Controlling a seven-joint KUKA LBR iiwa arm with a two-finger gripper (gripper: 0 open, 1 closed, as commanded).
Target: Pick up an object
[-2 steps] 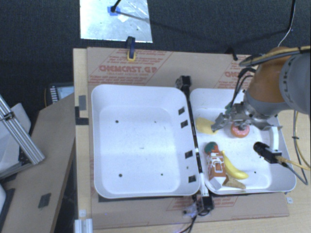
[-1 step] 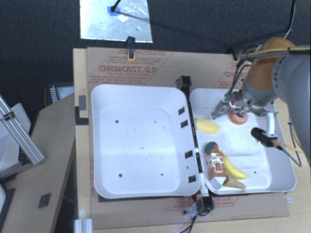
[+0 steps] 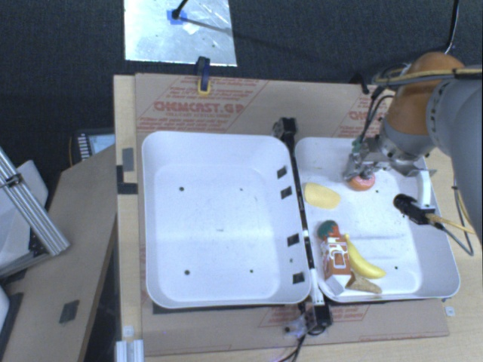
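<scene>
Gripper (image 3: 361, 173) position: low in the far part of the right bin (image 3: 441, 274), directly over a small pink ring-shaped object (image 3: 363, 182). You see the ring's near edge showing just below the fingertips, touching or nearly touching them. You cannot tell from this view whether the ring sits between the fingers.

Locate the other objects in the right bin as follows. One pale yellow oval piece (image 3: 322, 196) lies near the divider between the bins, to the left of the gripper and apart from it. One small orange-and-white carton (image 3: 334, 262) lies in the near left corner, with a round red-and-green item (image 3: 327, 230) touching its far end. One banana (image 3: 364, 262) rests against the carton's right side, and one tan piece (image 3: 367, 285) lies just beside the banana's near end.

Note the left bin (image 3: 219, 217) beside it, two bins in total. Both stand on a cardboard sheet (image 3: 249, 100) printed in red letters that appear to read "CHEMCAST"; the smaller print is too blurred to read. The carton's label is likewise illegible.
</scene>
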